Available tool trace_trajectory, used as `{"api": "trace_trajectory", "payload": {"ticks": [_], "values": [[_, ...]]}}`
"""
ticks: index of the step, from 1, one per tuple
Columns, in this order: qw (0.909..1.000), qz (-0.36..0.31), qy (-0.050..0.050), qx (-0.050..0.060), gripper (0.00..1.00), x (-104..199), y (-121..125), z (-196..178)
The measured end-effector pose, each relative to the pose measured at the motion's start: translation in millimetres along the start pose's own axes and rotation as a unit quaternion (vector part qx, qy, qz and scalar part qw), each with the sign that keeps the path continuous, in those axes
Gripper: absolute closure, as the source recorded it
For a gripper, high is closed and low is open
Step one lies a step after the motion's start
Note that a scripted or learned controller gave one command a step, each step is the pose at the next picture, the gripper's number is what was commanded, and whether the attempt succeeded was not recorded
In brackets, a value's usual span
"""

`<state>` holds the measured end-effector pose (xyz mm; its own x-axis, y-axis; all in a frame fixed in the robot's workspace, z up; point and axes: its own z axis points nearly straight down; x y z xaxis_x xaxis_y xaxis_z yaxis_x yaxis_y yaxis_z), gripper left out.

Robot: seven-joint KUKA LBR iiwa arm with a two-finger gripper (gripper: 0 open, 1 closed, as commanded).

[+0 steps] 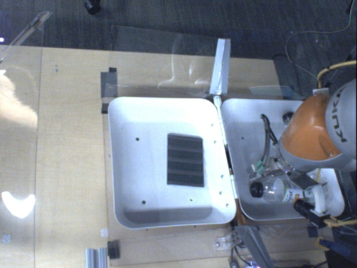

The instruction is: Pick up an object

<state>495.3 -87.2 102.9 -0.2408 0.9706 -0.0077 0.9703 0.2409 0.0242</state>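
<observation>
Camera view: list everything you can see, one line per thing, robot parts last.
bench: 1, pale wood, under both bins
left bin: 1, white, middle of the bench
right bin: 1, white, right beside the left bin
pad: 1, dark grey and ribbed, lying flat in the middle of the left bin
bottle: 1, clear with a black cap, on its side near the front wall of the right bin
strip: 1, grey metal, behind the bins where they meet
arm: 1, grey with an orange band, reaching in from the right over the right bin
claw: 1, low in the right bin, close above the bottle
</observation>
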Motion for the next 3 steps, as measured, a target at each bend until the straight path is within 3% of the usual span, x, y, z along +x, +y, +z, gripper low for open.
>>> {"api": "trace_trajectory", "payload": {"ticks": [1, 2, 3], "values": [[1.0000, 0.000, 0.000, 0.000, 0.00, 0.1, -0.1, 0.1], [1.0000, 0.000, 0.000, 0.000, 0.00, 0.1, -0.1, 0.1], [0.9998, -0.018, 0.003, 0.010, 0.00, -45.7, 36.8, -15.2]]}}
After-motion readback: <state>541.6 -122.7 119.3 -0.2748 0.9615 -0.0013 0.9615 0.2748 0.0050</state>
